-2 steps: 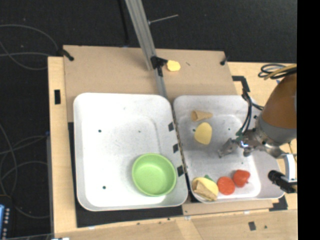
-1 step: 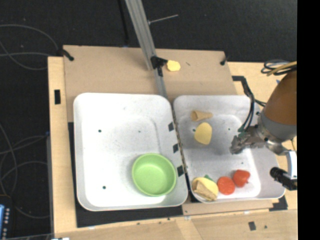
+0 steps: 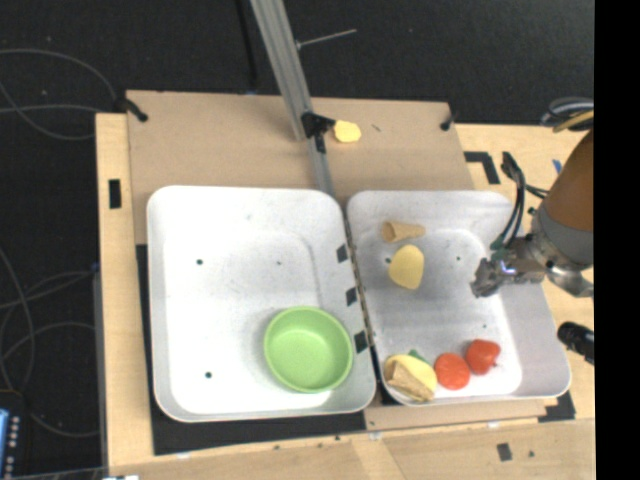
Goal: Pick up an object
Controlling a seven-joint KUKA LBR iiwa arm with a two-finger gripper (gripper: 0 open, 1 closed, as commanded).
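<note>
The right bin point(image 3: 520, 218) holds a tan cone-shaped piece point(image 3: 402, 232) near its back, a pale yellow rounded object point(image 3: 407, 267) just below it, and at the front a yellow and tan piece point(image 3: 411, 376) beside two red objects point(image 3: 452, 371) point(image 3: 484, 355). My gripper point(image 3: 487, 278) hangs over the right part of this bin, right of the pale yellow object and above the red ones, touching none of them. Nothing shows between its tips.
A green bowl point(image 3: 308, 348) sits at the front right of the left bin point(image 3: 200, 228). A small yellow object point(image 3: 347, 132) lies on the brown board behind the bins, next to a grey slanted pole point(image 3: 283, 58). Cables run along the bench's right side.
</note>
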